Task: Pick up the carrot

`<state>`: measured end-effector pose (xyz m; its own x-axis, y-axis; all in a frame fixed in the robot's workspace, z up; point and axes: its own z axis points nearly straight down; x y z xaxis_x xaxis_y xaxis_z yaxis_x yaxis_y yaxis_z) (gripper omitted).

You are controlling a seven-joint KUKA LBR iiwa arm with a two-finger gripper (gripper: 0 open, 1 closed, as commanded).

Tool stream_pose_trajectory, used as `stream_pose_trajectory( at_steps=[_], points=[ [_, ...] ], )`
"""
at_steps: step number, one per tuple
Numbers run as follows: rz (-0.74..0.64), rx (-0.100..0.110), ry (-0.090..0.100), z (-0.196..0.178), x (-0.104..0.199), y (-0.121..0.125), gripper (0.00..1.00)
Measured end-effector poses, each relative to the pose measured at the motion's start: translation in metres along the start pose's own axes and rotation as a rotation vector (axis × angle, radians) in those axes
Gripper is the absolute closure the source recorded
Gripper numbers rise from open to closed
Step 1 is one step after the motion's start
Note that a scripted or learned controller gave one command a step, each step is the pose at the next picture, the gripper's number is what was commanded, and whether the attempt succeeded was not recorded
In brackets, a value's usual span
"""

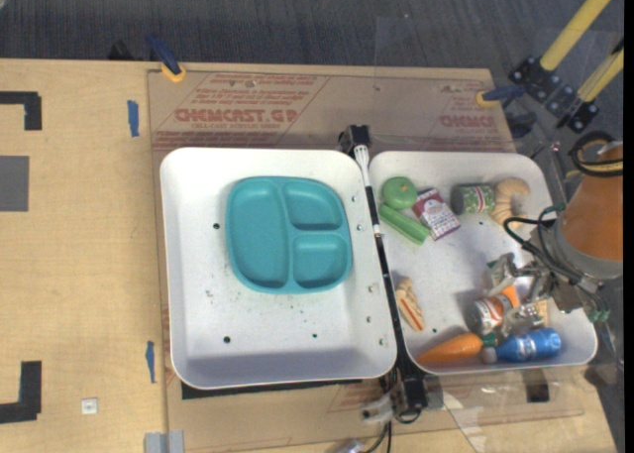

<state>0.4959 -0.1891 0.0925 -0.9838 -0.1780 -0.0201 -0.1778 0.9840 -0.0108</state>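
The orange carrot lies on its side along the front edge of the right bin, its tip pointing left. A blue bottle touches its right end. My gripper hangs low over the right part of that bin, just above a small silver and orange can. It is up and to the right of the carrot and apart from it. The arm's orange band shows at the right edge.
The right bin also holds a green round fruit, a green pod, a red and white packet, a green can, a tan piece and a hot dog. A teal divided plate sits in the left bin.
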Motion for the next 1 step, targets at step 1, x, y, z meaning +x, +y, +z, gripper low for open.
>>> stream_pose_trajectory(
  at_steps=[1],
  points=[
    [-0.107,-0.011,0.006,-0.0708,-0.0268,0.0671,1.00]
  ],
)
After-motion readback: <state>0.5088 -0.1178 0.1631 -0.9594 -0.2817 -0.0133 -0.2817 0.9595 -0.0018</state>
